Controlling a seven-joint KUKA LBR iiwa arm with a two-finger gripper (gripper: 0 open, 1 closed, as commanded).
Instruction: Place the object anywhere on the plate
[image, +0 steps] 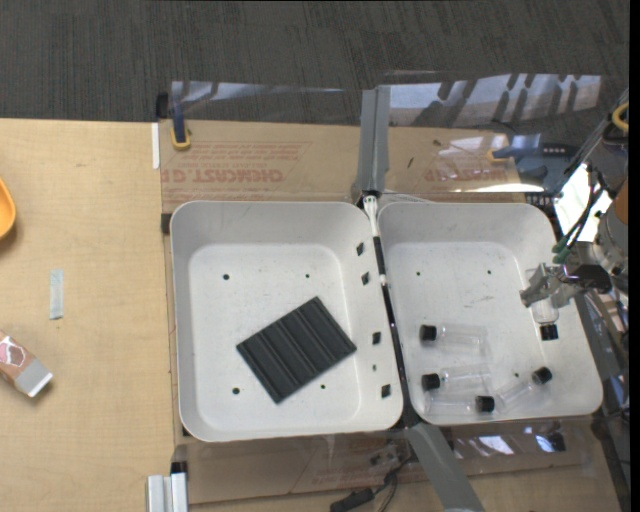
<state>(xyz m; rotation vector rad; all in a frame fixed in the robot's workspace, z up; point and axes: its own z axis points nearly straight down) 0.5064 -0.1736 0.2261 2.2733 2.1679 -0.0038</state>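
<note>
Just below and left of the gripper, clear plastic tubes with black caps lie loose in the right white bin, within easy reach for picking. The gripper hangs over that bin's right edge; whether it is spread or pressed together, I cannot tell. Far to its left, the dark ribbed rectangular plate lies flat in the left white bin, ready to receive one.

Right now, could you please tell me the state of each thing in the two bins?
Dark ribbed rectangular plate: flat in the left white bin, turned at a slant, nothing on it.
Clear plastic tubes with black caps: lying on their sides in the right white bin.
Gripper: above the right bin's right side.
</note>
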